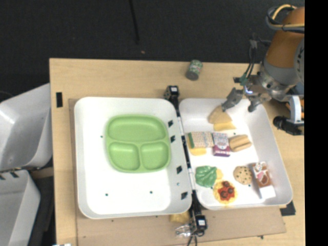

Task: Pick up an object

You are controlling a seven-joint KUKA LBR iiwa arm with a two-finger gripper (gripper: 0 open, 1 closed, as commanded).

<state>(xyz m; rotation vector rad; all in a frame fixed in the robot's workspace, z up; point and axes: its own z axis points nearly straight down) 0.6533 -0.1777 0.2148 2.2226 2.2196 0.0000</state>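
In the right bin [277, 152] we see many small food toys that can be picked. A yellow cheese wedge [221, 120] lies near the far edge of this bin. Nearer to us lie a sandwich piece [199, 140], a purple packet [221, 144] and a bread roll [240, 143] in a row, then a green leaf [206, 176], a cookie [242, 175], a small pizza [226, 191] and a cake slice [262, 178].

The gripper [241, 101] hangs over the far part of the right bin, just beside the cheese wedge. We see its two fingers spread apart, and nothing is between them. One fingertip is very near the upper corner of the wedge; we cannot tell if it touches.

The arm [282, 55] comes in from the right, and its wrist is tilted down toward the bin.

In the left bin [92, 188] lies a green divided plate [137, 142]. A small green can [194, 69] lies on the bench [113, 76] behind the bins.
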